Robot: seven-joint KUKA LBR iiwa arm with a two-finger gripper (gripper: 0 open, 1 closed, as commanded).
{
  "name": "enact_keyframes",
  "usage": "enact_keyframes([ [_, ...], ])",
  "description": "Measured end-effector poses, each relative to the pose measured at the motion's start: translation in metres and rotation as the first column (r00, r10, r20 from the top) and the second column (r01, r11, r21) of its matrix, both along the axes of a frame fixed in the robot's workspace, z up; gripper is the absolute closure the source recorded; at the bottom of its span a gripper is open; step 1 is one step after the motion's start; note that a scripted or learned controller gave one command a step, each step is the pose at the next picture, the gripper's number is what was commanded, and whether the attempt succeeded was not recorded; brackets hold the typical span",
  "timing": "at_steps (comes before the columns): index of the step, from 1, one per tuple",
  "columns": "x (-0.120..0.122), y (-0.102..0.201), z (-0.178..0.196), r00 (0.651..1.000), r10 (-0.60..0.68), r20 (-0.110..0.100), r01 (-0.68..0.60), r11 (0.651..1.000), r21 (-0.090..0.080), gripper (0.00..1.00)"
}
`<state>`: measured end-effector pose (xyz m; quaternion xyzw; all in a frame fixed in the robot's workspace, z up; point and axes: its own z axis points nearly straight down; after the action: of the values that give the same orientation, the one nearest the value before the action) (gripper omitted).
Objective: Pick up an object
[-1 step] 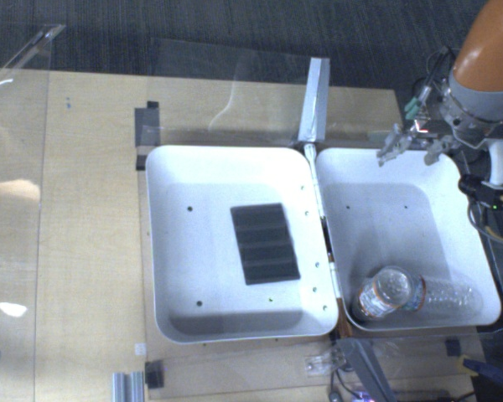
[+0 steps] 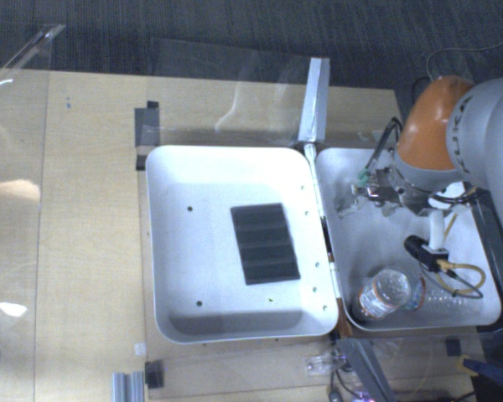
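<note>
Right bin (image 2: 345, 224): a clear plastic bottle (image 2: 402, 291) lies on its side near the front edge, toward the front-left corner. The crumpled base/round end faces the left wall; the body runs off toward the right wall, so its long axis is roughly parallel to the front edge, slightly slanted. The neck end is hard to make out through the glare; cap not resolved.

Gripper (image 2: 370, 193) sits over the rear-left part of the same bin, near the divider wall, well apart from the bottle. Nothing seen between its fingers. Whether they are spread or closed: cannot tell, the view is too cluttered with cabling.

Step in hand, as judged: approach, no grasp yet. To do it well, travel toward the front edge, centre over the bottle's mid-body, and turn the wrist so the closing line crosses the long axis, not along it. Thin clear plastic will likely flex and roll; descend low, keep clear of the front wall.

Left bin (image 2: 163, 224) carries a dark ribbed rectangular pad (image 2: 265, 243) near its centre
</note>
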<state>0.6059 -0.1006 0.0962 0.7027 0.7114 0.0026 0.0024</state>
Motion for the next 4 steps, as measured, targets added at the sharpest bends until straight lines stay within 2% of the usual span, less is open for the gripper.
enact_keyframes([
  [1, -0.026, 0.041, 0.090, 0.910, 0.416, 0.001, -0.416, 0.910, -0.003, 0.00],
  [2, 0.004, 0.031, 0.091, 0.771, 0.637, 0.001, -0.637, 0.771, -0.006, 0.00],
  [3, -0.037, -0.007, 0.057, 0.885, 0.466, -0.002, -0.466, 0.885, -0.003, 0.00],
  [4, -0.098, -0.012, -0.006, 0.968, 0.251, 0.007, -0.251, 0.968, -0.004, 0.00],
])
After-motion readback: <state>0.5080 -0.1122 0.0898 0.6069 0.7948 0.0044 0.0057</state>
